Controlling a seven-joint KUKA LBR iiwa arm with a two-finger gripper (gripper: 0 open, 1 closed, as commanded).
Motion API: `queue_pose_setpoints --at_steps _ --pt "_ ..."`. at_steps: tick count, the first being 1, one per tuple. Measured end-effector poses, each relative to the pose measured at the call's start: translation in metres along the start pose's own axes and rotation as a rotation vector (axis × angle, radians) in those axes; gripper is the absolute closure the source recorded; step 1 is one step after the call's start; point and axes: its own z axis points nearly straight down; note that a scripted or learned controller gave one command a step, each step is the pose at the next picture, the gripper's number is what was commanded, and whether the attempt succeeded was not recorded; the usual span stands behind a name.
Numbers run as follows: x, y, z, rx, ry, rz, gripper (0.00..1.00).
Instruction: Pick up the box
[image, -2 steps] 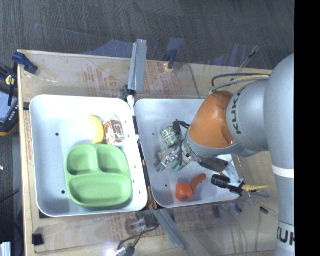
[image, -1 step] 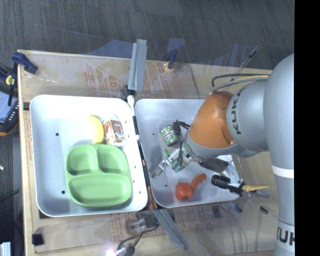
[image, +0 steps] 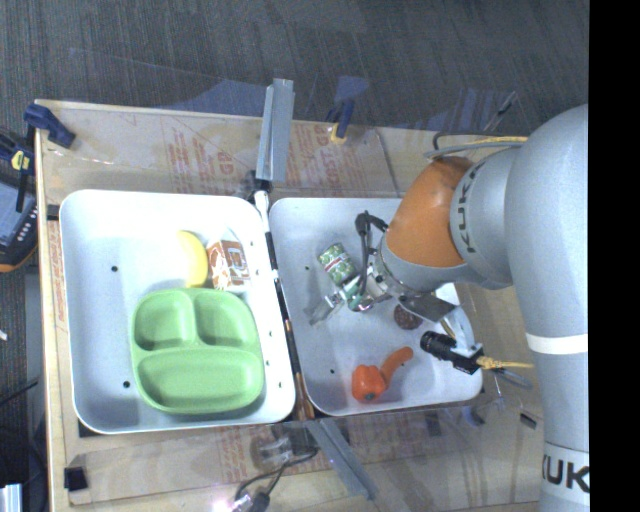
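Currently unlifted: box in left bin, beside green tray; end effector in right bin, grip state indeterminable.

Count of things on the bench
Two white bins are seen; one green tray, one yellow ball, one brown box, one green can, one orange tool.

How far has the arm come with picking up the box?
Nothing looks done: the small brown printed box lies in the left white bin, beside the green divided plate. The gripper is low in the right white bin, near a green patterned can. Reaching, grasping and lifting remain.
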Motion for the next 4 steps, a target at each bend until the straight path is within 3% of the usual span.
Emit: queue_pose_setpoints --at_steps 1,2,3,4 --pt "-0.068 0.033 -0.017 -0.002 0.0 0.04 0.0" --pt "-0.068 0.025 -0.005 -0.008 -0.004 0.02 0.0" --pt "-0.068 0.027 -0.017 -0.012 -0.007 0.013 1.0" --pt "0.018 0.011 -0.105 -0.001 0.001 -0.023 1.0"
